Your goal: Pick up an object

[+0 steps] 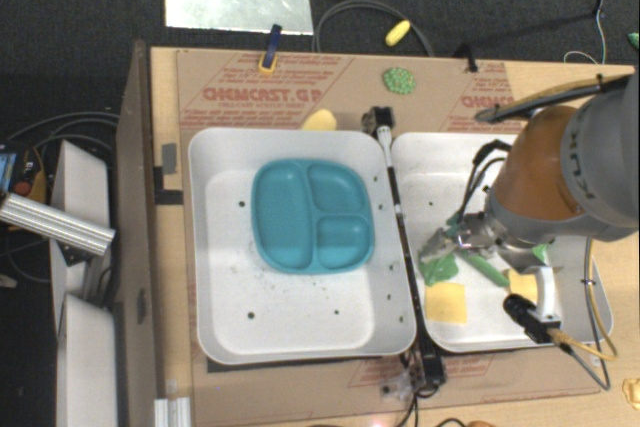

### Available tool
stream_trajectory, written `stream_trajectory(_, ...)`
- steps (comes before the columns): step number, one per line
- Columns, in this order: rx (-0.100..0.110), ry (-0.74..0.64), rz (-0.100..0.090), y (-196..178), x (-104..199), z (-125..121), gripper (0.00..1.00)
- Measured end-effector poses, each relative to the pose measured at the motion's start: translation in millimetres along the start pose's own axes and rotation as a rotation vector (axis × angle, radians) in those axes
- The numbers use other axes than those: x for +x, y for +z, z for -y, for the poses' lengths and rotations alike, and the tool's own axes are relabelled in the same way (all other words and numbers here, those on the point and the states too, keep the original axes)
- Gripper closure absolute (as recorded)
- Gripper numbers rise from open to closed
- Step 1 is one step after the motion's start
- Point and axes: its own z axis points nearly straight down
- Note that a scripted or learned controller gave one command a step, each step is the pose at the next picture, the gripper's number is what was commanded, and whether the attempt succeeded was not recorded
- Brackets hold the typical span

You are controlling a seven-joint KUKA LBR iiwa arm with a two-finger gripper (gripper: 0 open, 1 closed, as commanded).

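Half the green object (440, 267) hides beneath the claw (452, 237).

Bench (330, 85) bearing two bins (225, 315)

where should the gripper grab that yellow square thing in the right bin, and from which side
Probably by two opposite straight edges, coming straight down from above. The yellow square piece lies flat on the floor of the right bin, so its sides offer little to pinch. The green items crowd its far edge, so closing across its left and right edges looks safer.
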Motion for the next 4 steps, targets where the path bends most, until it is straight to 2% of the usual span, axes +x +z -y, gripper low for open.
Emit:
stream_trajectory(1, -0.01, 0.004, 0.007, -119, -63, -31, 0.0)
stream_trajectory(2, 0.012, -0.004, -0.005, -57, -15, 4, 0.0)
stream_trajectory(3, 0.003, -0.002, -0.002, 2, -3, -5, 0.0)
stream_trajectory(4, -0.004, 0.002, 0.004, -64, -52, -51, 0.0)
